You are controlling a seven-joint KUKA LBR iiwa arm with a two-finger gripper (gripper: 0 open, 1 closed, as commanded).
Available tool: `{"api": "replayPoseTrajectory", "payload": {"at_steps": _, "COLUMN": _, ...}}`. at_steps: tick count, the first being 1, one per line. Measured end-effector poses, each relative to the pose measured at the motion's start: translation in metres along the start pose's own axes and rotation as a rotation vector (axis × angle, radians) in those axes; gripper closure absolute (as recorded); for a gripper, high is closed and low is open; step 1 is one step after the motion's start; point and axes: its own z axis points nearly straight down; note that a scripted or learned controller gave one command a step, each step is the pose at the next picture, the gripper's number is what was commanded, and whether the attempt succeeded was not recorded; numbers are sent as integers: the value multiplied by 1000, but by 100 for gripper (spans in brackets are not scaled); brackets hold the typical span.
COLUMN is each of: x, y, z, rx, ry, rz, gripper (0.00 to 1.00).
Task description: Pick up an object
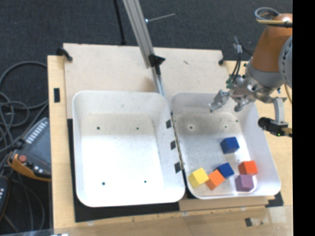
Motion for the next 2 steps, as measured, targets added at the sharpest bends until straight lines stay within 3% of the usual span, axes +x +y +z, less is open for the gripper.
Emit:
{"api": "replayPoseTrajectory", "payload": {"at_steps": 1, "x": -32, "y": -21, "z": -32, "rx": -4, "ry": -1, "rz": 9, "gripper": 0}}
{"api": "replayPoseTrajectory", "payload": {"at_steps": 2, "x": -29, "y": -39, "z": 37, "rx": 5, "ry": 3, "rz": 7, "gripper": 0}}
